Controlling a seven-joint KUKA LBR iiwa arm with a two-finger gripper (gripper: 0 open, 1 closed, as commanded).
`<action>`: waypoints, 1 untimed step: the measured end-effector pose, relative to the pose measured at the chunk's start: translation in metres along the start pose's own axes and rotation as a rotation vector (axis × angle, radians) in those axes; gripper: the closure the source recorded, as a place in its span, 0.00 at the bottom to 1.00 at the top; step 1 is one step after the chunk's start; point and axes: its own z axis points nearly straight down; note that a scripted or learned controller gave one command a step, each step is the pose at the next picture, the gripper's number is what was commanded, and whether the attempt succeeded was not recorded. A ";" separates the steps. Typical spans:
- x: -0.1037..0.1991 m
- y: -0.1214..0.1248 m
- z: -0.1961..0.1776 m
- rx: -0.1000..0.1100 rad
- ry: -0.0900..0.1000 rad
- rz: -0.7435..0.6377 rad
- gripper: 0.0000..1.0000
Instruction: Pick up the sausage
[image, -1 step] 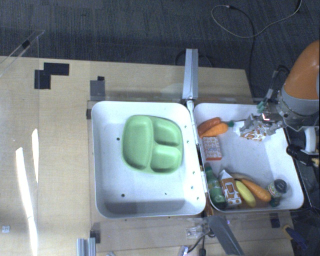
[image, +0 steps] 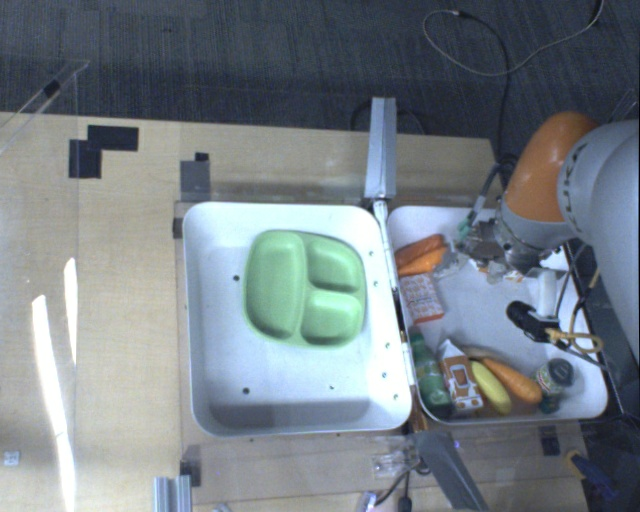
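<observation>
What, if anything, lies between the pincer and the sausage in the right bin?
Nothing visible does. The pincer hangs close beside the sausage at the far end of the right bin, with bare bin floor between them.

Arm (image: 575, 180) reaches in from right, hand (image: 490, 245) low over right bin (image: 590, 400), far side, near the sausage (image: 420, 254). Banana (image: 490, 386) and carrot (image: 520, 380) at near edge. Green tray (image: 303, 286) in left bin (image: 215, 330).
</observation>
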 end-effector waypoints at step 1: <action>-0.005 0.035 0.009 0.067 0.003 0.158 0.00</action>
